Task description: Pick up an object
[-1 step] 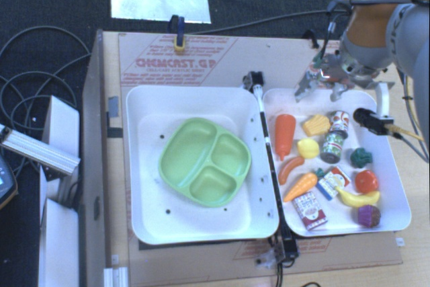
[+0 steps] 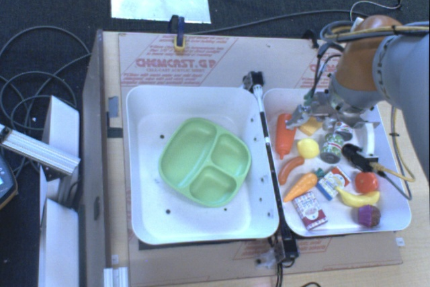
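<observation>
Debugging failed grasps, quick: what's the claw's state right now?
Claw: low over the right bin, beside the yellow block; open or shut cannot be told, and no hold shows.

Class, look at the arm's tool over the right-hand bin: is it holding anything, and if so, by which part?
It cannot be told. The tool sits low among the toys in the right bin, next to a yellow block, but no object is visibly gripped.

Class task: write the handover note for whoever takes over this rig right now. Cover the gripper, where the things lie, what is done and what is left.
Gripper: low over the back of the right bin; finger state unclear; nothing seen held.
Right bin: red bottle, lemon, small can, carrot, red carton, banana, tomato, purple fruit.
Left bin: green divided plate.
Done: no pick visible.
Left: grasp and lift one object.
</observation>
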`<state>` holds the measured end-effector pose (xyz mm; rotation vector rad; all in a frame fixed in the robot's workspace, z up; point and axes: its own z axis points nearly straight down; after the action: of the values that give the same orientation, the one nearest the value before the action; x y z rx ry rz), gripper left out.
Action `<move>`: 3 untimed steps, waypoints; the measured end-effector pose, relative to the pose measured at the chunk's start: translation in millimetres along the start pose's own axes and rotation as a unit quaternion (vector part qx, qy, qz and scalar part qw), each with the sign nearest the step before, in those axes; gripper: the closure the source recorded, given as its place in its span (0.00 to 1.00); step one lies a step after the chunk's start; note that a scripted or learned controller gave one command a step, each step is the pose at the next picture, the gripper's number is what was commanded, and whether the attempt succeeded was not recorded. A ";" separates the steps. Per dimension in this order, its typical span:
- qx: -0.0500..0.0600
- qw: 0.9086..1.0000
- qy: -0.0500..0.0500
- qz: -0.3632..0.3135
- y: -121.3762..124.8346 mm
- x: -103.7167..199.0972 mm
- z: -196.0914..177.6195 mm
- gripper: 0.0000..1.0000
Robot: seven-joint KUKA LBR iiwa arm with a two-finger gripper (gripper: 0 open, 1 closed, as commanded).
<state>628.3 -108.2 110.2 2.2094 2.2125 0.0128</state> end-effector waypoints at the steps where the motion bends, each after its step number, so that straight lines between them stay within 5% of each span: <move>1: 0.008 1.000 0.002 -0.001 13.3 -8.5 14.7 0.00; 2: 0.008 1.000 0.002 -0.002 13.6 -8.5 4.4 1.00; 3: 0.007 1.000 0.001 0.000 -14.2 -75.6 -69.0 1.00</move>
<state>613.1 -183.5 179.3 2.2182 2.2202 -0.0006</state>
